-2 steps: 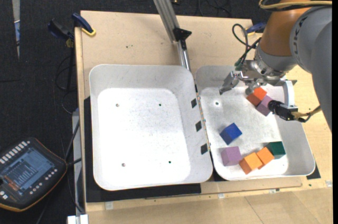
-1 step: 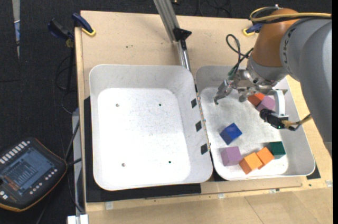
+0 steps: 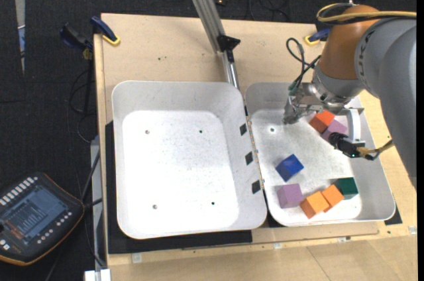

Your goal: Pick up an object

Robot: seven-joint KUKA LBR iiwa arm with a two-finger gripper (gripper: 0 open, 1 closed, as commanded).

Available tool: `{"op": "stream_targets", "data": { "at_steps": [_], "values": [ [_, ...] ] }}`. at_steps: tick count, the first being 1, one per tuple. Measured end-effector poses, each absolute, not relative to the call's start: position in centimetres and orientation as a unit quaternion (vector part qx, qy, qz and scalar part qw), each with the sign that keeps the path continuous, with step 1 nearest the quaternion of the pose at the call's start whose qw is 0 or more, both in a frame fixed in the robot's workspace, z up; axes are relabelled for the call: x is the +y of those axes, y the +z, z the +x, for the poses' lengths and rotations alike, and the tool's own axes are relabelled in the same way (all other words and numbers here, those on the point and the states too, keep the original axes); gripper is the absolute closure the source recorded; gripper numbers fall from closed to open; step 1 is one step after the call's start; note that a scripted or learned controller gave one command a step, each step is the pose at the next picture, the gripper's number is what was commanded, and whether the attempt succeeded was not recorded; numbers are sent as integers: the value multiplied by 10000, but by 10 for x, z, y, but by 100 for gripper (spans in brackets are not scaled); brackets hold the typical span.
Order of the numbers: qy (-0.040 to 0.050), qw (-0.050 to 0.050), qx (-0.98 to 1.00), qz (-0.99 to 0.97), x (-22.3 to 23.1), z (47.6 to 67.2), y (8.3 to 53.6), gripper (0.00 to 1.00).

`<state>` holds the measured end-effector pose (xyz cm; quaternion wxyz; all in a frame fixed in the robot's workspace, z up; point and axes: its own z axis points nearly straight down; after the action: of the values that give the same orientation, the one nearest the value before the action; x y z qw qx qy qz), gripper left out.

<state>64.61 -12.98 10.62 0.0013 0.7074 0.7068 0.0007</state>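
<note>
Camera view: my gripper (image 3: pixel 292 115) hangs over the right bin (image 3: pixel 377 203); whether its fingers are spread I cannot tell. An orange block (image 3: pixel 322 121) lies just beside it. Risk: closing off-centre, I might nudge it against the pink block (image 3: pixel 337 126). No legible writing.

Arm bent low, hand (image 3: pixel 292 115) down.

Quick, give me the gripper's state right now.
Gripper: low over the far end of the right bin, beside an orange block; whether it grips anything cannot be told.
</note>
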Motion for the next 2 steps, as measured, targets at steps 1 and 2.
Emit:
{"op": "stream_targets", "data": {
  "at_steps": [1,2],
  "values": [
    [16,24,7068,7074,-129,645,150,100],
    [17,31,7077,7065,-131,649,194,100]
  ]
}}
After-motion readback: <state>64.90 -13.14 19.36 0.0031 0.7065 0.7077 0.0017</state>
